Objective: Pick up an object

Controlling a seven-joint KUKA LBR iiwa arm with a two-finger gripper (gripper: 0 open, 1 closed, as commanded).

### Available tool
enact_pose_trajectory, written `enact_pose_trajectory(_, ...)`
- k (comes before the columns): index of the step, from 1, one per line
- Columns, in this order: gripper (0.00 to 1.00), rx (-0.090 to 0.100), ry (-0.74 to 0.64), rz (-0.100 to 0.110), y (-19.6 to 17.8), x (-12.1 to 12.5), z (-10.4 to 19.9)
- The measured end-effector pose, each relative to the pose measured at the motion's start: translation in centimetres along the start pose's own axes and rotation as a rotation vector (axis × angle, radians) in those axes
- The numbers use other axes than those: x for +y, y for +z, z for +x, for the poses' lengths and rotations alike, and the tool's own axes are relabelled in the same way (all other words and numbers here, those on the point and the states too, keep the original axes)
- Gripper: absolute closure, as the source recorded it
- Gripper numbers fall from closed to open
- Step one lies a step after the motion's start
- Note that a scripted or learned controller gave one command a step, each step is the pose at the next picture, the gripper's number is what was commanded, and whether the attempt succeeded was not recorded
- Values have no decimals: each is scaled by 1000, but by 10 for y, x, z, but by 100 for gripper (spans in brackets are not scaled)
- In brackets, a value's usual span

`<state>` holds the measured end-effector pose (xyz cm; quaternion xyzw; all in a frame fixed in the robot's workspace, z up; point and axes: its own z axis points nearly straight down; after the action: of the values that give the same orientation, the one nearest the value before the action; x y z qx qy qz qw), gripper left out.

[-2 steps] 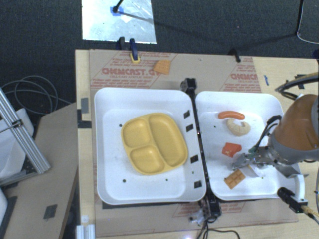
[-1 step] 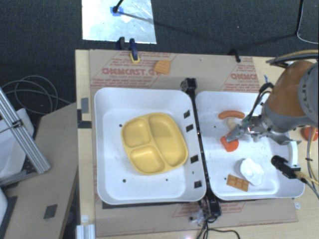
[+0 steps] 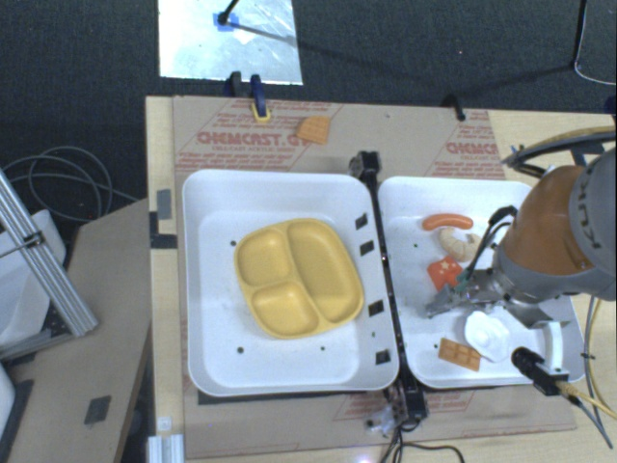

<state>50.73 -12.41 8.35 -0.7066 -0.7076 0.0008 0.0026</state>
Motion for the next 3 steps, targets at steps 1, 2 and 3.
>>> enact_pose_trajectory(1,0,-11,-3,-27,-215,50,-39)
enact_pose_trajectory(2,0,0,1,2,-130,5,-25)
enact_pose_trajectory(3,0,-1,0,-2,-95,-22,-4)
